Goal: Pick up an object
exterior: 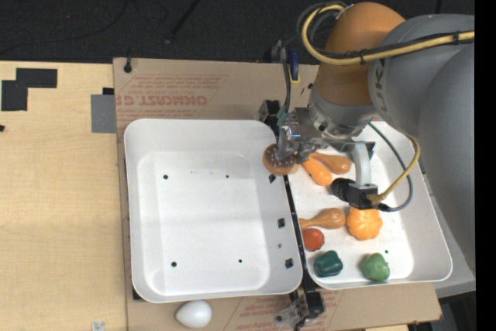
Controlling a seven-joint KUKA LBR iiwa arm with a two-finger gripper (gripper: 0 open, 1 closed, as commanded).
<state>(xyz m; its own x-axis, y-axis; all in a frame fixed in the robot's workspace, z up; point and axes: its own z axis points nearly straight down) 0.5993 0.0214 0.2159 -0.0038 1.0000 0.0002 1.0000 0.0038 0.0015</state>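
Brown round object sits at the right bin's left rim, near the divide between bins. Gripper directly over it, touching or nearly; finger state and any grasp cannot be told.

Shallow white plastic left bin offers open floor throughout. To its right, crowding the neighbouring bin: orange drumstick toys, round orange fruit, red ball, green pieces, and the grey arm overhead.
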